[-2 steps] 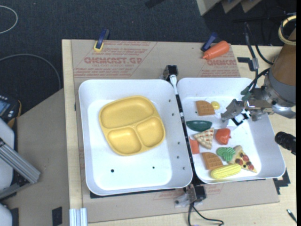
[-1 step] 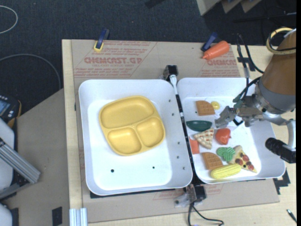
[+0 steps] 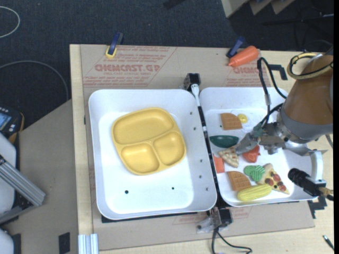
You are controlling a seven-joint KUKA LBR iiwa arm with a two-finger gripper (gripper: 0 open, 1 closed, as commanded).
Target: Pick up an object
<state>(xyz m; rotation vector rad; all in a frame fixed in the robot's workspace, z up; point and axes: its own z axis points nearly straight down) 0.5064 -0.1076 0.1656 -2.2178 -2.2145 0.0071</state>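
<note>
The left bin carries a yellow divided plate. In the right bin, toy foods lie scattered. The pincer hangs low over a red piece at the bin's centre; its spread cannot be told.
</note>
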